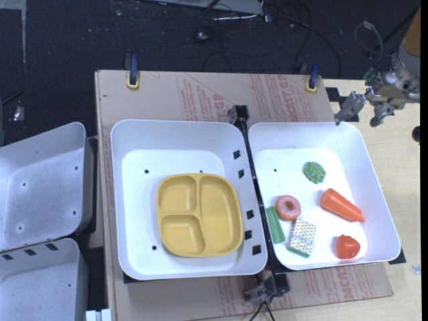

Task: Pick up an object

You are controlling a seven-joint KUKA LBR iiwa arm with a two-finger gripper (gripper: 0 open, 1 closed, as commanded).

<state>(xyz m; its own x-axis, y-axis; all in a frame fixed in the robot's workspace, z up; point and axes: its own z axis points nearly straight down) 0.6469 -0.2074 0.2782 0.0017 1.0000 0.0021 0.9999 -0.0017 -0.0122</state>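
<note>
We see the pincer (pixel 365 109) spread wide, gripping nothing, above the right bin's (pixel 354 138) far right corner. The arm is cut off at the right edge. The carrot (pixel 341 204) lies in that bin.

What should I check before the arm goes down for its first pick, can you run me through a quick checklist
1. Gripper carrying nothing: ok, fingers spread, nothing between them.
2. Gripper above a target: not ok, it hangs past the right bin's far corner.
3. Targets in the right bin: ok, broccoli, donut, carrot, tomato, green stick, patterned block.
4. Room around the carrot: ok, it lies apart.
5. Donut spacing: not ok, crowded by stick and block.
6. Yellow tray off the path: ok, in the left bin.
</note>
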